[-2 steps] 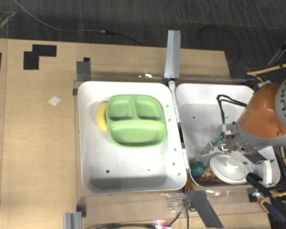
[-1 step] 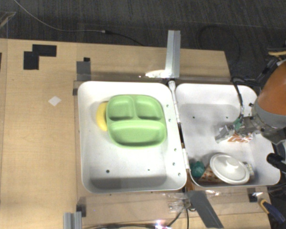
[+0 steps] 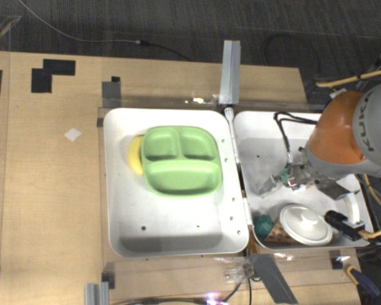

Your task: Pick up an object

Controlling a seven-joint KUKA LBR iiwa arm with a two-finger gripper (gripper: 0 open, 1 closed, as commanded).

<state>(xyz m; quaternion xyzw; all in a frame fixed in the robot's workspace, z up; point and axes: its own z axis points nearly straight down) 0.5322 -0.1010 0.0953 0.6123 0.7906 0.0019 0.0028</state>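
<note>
White lid [image 3: 303, 223] sits at the right bin's [image 3: 257, 129] near edge, beside a teal thing [image 3: 263, 223]. Gripper [image 3: 291, 176] hangs just above them; can't tell its state. Stuff's crammed together there, so I'd bet on a bump or a slippy grab.

A light wooden bench [image 3: 44, 189] carries two shallow white bins side by side: the left bin [image 3: 124, 230] toward nine o'clock, the right bin [image 3: 257, 129] toward three o'clock, their inner rims touching. A grey metal post [image 3: 230, 72] stands at twelve o'clock between them. Black tape marks [image 3: 51, 74] lie on the wood toward ten o'clock
</note>
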